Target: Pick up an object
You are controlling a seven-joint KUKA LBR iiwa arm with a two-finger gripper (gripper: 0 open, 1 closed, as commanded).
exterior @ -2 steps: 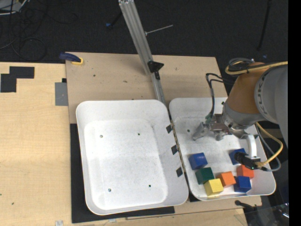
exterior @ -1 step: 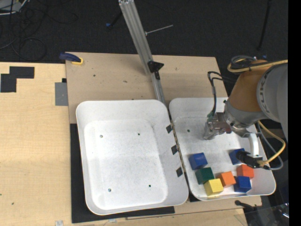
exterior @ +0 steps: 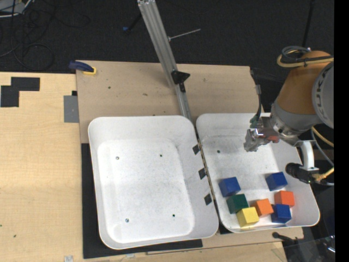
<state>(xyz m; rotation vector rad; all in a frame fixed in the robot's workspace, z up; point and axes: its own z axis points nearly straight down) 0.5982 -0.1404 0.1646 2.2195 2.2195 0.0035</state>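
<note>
claw (exterior: 254, 141): hanging over the bare upper part of the right bin (exterior: 229, 125), nothing under or between it as far as I can see; honestly can't tell if it's open or closed from up here.
blocks: all bunched at the near end of the right bin, so any pick means coming down toward that corner. Two blue cubes (exterior: 229, 185) (exterior: 276, 180), a green one (exterior: 236, 202), yellow (exterior: 247, 216), orange (exterior: 264, 206), a red-orange one (exterior: 284, 197) touching another blue (exterior: 281, 213).
left bin (exterior: 143, 182): just sits beside it, probably the drop side.
writing: some letters on the arm's grey casing (exterior: 325, 94), too cut off to read.
</note>
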